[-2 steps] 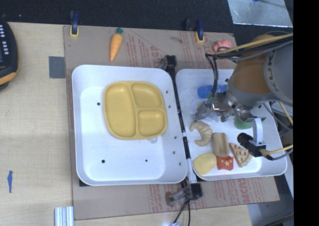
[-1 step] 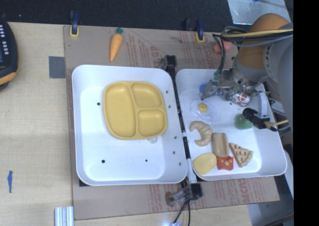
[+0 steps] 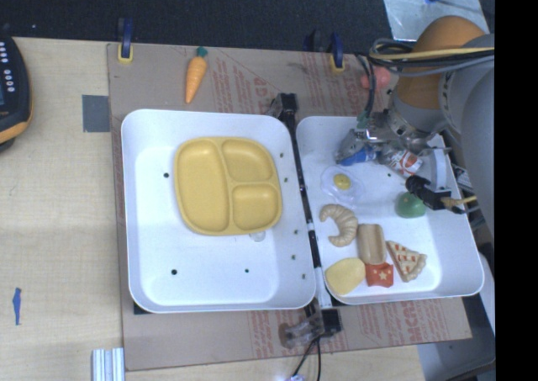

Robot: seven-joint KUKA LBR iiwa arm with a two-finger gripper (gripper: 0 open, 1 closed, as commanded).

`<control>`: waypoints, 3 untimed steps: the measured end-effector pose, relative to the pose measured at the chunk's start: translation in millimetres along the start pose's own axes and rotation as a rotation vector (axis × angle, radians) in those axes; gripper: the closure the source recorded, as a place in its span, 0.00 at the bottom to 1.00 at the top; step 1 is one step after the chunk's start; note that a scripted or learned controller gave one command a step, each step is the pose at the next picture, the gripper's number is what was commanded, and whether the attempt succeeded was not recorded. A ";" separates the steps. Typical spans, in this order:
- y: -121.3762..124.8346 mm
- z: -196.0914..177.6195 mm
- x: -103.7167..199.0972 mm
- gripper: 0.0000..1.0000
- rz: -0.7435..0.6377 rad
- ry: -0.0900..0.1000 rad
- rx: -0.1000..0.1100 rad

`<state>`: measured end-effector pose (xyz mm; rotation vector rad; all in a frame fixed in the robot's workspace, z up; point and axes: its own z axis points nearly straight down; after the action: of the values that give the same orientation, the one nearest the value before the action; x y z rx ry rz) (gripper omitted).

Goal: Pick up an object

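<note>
The right bin (image 3: 458, 274) holds several toy foods: a fried egg (image 3: 341, 180), a croissant (image 3: 341, 224), a brown bread roll (image 3: 371, 242), a pizza slice (image 3: 408, 261), a pale yellow piece (image 3: 345, 276), a small red piece (image 3: 380, 274) and a green piece (image 3: 410, 205). My gripper (image 3: 357, 150) hangs low over the back of this bin, just behind the fried egg and slightly to its right. The grey arm with its orange band (image 3: 441, 39) reaches in from the right. Nothing shows as lifted.
A yellow divided plate (image 3: 227, 184) lies in the left bin (image 3: 151, 274). A toy carrot (image 3: 195, 75) rests on the board behind the left bin. Blue clamps (image 3: 125, 39) hold the board's back edge. A dark device (image 3: 10, 89) sits at the far left.
</note>
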<state>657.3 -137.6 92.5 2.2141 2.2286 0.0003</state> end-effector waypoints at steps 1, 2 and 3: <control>-0.9 -11.3 -1.3 1.00 -0.002 -0.001 0.005; 1.0 -160.4 40.0 1.00 -0.002 -0.001 -0.012; -1.6 -149.9 38.2 0.00 0.000 -0.001 0.003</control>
<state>655.4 -99.4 242.5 2.2151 2.2301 -0.0046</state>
